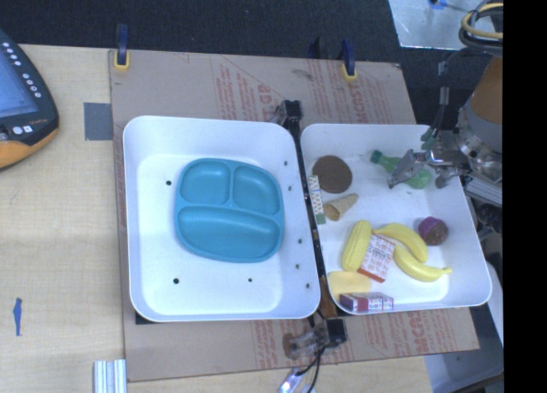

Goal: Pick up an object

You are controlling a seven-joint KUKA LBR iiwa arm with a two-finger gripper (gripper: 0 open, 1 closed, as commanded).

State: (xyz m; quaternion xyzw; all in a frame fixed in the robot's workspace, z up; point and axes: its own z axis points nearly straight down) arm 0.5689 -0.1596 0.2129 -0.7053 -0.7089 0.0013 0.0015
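Note:
The right bin [479, 290] holds a brown round cookie [332, 174], an ice-cream cone [341, 206], a corn cob [356, 245], a banana [410, 250], a purple fruit [433, 231], a red-and-white packet [379, 258], a yellow block [346, 282] and a small box [368, 302]. A green toy [402, 167] lies near the bin's far right part. My gripper [422, 173] hangs over that green toy, its grey fingers spread to either side of it. The toy's right end is partly hidden by the fingers.
The left bin [141, 212] holds a blue divided plate [229, 209]. A tablet-like controller [21, 96] lies on the bench at the far left. Clamps [122, 48] pin the cardboard underlay at the back edge. Cables hang at the upper right.

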